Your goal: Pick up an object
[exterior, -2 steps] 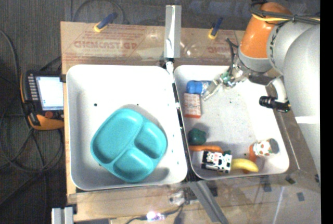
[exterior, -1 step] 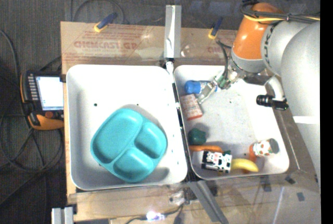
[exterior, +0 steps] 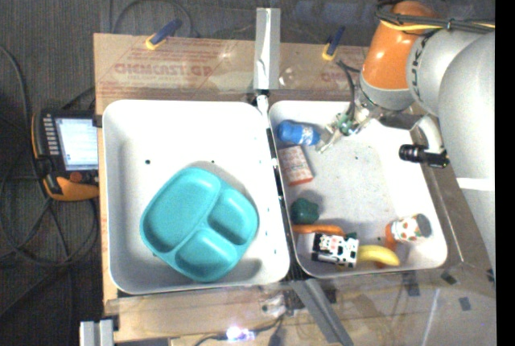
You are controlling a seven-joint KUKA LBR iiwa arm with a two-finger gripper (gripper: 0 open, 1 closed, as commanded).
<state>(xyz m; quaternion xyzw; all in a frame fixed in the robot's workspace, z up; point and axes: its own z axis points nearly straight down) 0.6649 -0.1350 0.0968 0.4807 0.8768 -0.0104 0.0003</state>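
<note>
Dark carpet with loose cables surrounds the table (exterior: 161, 67), which I see from above with two white bins side by side. From my seat the arm (exterior: 451, 95) comes in from the right, its orange band (exterior: 394, 55) above the wrist, and the hand (exterior: 344, 125) hangs low over the far part of the right bin (exterior: 366, 175). I cannot tell how the hand is set; its tip is too small and blurred for me to read.

Just left of the hand lies a blue bottle (exterior: 294, 133) on its side, close but apart from it as far as I can judge. Nearer me than the hand and to its left sits a small reddish packet (exterior: 295, 165), then a dark green object (exterior: 305, 212). Along the near edge of that bin, well away from the hand, lie an orange carrot-like piece (exterior: 310, 229), a black-and-white toy (exterior: 335, 248), a yellow banana (exterior: 378, 256) and a small white-and-orange figure (exterior: 408, 230).

Far left of the hand, the left bin (exterior: 129, 127) holds a turquoise divided plate (exterior: 201, 221).
</note>
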